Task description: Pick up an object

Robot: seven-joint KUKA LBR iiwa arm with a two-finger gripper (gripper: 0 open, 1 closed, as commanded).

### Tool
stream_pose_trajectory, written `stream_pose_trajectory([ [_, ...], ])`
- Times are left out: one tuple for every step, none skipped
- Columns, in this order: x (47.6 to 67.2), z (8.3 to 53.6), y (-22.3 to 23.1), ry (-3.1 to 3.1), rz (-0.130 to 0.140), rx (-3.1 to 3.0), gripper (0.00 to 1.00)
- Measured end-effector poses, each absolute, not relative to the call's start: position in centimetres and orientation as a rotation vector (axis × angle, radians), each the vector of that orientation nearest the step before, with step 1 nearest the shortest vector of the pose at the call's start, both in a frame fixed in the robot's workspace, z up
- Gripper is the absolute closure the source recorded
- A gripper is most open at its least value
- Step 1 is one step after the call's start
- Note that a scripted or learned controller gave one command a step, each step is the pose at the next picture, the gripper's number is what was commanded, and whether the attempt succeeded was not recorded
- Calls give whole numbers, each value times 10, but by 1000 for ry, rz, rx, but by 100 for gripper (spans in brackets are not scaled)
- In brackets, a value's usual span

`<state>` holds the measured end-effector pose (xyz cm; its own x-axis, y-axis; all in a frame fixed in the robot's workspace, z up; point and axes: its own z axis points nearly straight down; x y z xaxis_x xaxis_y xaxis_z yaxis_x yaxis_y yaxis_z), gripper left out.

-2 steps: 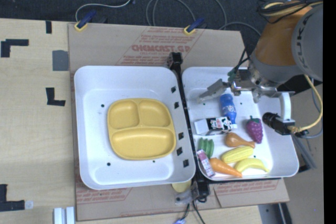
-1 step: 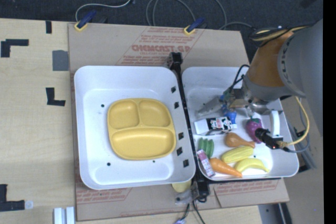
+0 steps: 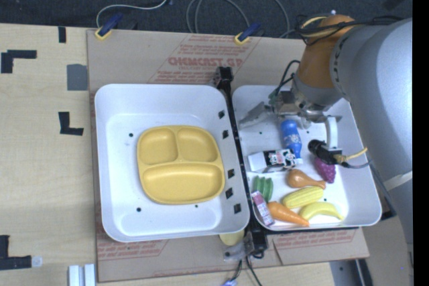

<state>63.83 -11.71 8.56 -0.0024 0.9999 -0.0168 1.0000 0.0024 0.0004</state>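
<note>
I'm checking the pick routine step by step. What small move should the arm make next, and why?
Probably a short descent straight onto the blue bottle. The gripper sits at the far end of the right bin, just above the bottle's upper end, with nothing seen between its fingers. The bottle lies apart from the toy carton and the purple grapes, so it looks like the nearest uncrowded target.
</note>
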Motion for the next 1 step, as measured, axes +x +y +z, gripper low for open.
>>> stream_pose_trajectory([
  [570, 84, -167, 2217, -8, 2230, 0],
])
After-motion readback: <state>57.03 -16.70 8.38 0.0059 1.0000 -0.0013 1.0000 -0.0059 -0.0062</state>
